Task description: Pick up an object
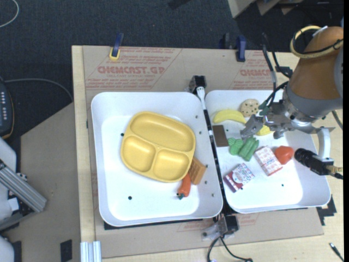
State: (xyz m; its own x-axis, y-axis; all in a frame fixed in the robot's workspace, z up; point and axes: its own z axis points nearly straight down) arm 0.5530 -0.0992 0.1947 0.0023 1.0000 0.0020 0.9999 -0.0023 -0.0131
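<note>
My gripper (263, 126) hangs low over the back half of the right bin (283, 198), on the grey arm that reaches in from the right. Its fingers (252, 127) look open, and a small yellow piece (265, 130) shows between them without being clearly held. Just left of it lie a banana (228, 116) and a round cookie (250, 107). A green vegetable (244, 147) lies directly below the gripper. A white and red carton (267, 160), a red fruit (284, 154) and a red packet (239, 176) lie nearer the front.
A brown block (220, 135) lies by the right bin's left wall. The left bin (109, 173) holds a yellow divided plate (158, 146), a carrot (185, 186) and a brown cracker (197, 172). A black part (311, 161) juts out over the right bin's right side.
</note>
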